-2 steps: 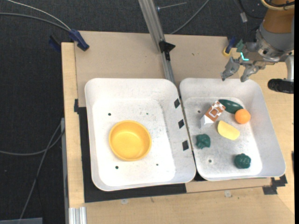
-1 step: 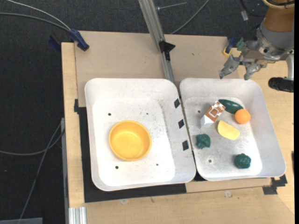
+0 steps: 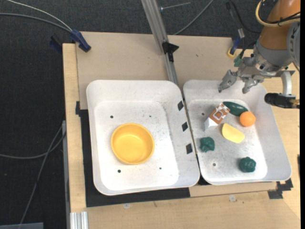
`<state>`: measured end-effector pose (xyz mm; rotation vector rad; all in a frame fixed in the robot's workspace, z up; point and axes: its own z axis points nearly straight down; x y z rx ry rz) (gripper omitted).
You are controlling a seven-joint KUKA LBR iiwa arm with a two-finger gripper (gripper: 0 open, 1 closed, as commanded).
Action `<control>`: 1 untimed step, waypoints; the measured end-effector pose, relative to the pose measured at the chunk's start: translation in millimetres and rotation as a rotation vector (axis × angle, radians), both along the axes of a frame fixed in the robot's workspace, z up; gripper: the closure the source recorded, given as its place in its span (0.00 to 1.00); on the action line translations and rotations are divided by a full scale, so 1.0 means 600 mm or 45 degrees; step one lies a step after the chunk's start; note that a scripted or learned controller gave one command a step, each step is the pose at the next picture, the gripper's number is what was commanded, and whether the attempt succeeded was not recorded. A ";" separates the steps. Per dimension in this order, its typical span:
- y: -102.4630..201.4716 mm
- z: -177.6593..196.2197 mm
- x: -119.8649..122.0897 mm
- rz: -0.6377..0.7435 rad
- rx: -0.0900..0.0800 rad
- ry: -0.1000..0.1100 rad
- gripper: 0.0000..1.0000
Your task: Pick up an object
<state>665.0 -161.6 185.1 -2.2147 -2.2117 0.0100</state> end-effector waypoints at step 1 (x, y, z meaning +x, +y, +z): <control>0.004 -0.105 0.003 0.004 0.001 0.001 0.00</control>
